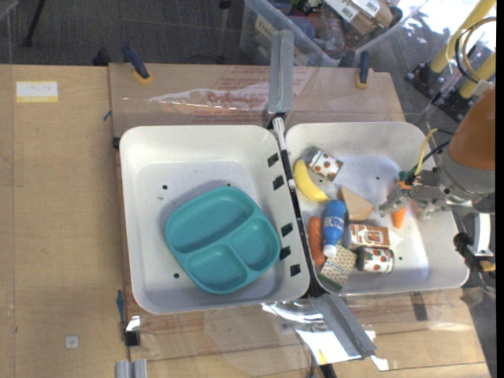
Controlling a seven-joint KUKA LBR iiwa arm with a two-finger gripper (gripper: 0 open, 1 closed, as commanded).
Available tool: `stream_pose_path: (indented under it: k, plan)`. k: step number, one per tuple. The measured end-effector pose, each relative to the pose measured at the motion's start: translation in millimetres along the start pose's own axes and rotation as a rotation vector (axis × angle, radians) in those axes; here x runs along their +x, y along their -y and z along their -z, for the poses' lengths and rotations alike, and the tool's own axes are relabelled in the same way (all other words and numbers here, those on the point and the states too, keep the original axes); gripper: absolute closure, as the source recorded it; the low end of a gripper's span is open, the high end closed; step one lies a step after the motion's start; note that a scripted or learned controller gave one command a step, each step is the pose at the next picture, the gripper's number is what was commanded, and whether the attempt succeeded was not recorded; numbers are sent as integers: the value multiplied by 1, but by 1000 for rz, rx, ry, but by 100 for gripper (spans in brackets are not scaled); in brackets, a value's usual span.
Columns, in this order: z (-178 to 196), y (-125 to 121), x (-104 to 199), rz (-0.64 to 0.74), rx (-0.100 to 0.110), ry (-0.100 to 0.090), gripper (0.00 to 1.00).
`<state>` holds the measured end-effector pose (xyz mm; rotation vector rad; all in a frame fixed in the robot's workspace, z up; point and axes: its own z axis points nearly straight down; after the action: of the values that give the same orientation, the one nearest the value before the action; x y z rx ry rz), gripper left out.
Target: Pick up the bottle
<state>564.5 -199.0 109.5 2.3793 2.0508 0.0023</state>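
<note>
right bin: blue bottle with white label lies near left wall, toward front half, cap end toward front. banana just behind it; orange carrot along its left side; tan wedge to its right. printed cans at rear left and front centre. gripper low at bin's right side, apart from bottle; jaw state cannot be told. left bin: teal divided plate.
</note>
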Motion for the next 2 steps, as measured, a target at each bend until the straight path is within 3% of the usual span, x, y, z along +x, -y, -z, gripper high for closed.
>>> stream_pose_path:
  k: [1, 2]
  plan:
    - [11, -1, -1, -3, -4, 0, 100]
    - [11, -1, -1, -3, -4, 0, 0]
